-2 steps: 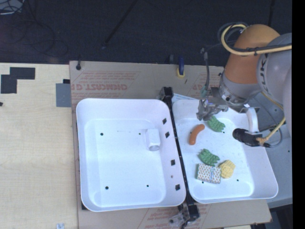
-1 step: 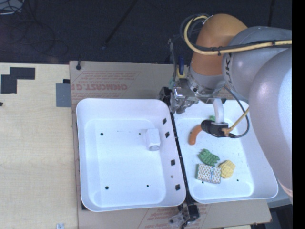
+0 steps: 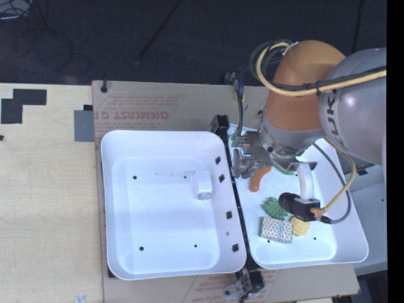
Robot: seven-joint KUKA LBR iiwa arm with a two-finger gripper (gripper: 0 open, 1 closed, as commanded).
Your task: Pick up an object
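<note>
We see the pincer [image 3: 245,159] low in the right bin [image 3: 353,248], at its upper left corner in this view, close to the wall shared with the left bin [image 3: 120,251]; we cannot tell whether it is spread or pressed together. Nothing shows plainly in its grip, so we judge the pick not yet done; grasping and lifting are left.

An orange piece [image 3: 257,178] lies just beside the pincer, toward the bin's middle; we take it as the likeliest target; whether they touch we cannot tell.

Further out, a green piece [image 3: 273,206], a patterned block [image 3: 276,230] and a yellow piece [image 3: 302,226] sit close together. A white cylinder [image 3: 202,185] lies alone in the left bin. The near wall leaves the pincer little room; the arm [image 3: 303,87] hides part of the bin.
</note>
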